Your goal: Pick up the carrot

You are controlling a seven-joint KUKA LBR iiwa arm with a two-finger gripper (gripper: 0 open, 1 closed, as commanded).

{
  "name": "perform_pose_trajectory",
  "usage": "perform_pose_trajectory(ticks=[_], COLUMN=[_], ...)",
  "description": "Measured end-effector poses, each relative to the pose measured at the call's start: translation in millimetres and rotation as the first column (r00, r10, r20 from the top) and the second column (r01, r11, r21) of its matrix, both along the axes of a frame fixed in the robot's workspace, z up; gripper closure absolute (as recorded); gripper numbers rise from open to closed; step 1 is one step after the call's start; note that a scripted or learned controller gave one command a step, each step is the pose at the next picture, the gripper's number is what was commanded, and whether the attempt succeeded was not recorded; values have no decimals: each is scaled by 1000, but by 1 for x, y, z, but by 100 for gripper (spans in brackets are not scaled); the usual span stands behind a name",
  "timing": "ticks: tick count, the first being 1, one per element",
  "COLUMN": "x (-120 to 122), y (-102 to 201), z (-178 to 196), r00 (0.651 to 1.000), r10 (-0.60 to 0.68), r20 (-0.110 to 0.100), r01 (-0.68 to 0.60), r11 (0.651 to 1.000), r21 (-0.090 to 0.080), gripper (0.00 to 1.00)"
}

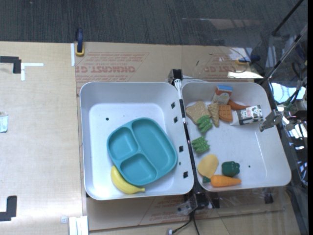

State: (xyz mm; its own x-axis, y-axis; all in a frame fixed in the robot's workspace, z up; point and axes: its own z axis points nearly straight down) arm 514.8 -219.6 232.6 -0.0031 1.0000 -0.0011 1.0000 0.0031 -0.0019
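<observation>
The carrot (226,181) is orange with a green stub at its left end. It lies on its side near the front edge of the right bin (266,151). A dark green pepper (230,168) sits just behind it, close to touching. A yellow pear-shaped piece (208,165) lies to the carrot's upper left.
The back of the right bin holds bread (196,111), a waffle (225,113), a small carton (223,93), a white box (251,114), a red-orange piece (238,105) and green vegetables (201,144). The left bin (93,131) holds a teal divided plate (142,151) and a banana (124,181).
</observation>
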Motion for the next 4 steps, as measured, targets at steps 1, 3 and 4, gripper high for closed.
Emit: perform_pose_trajectory(ticks=[1, 3, 4], x=[-36, -36, -34], y=[44, 118, 117], z=[-69, -141, -132], r00=[965, 908, 910], r10=[262, 419, 414], r20=[2, 2, 6], r01=[-262, -419, -414], r11=[965, 908, 910], r21=[1, 2, -1], gripper=[0, 0, 100])
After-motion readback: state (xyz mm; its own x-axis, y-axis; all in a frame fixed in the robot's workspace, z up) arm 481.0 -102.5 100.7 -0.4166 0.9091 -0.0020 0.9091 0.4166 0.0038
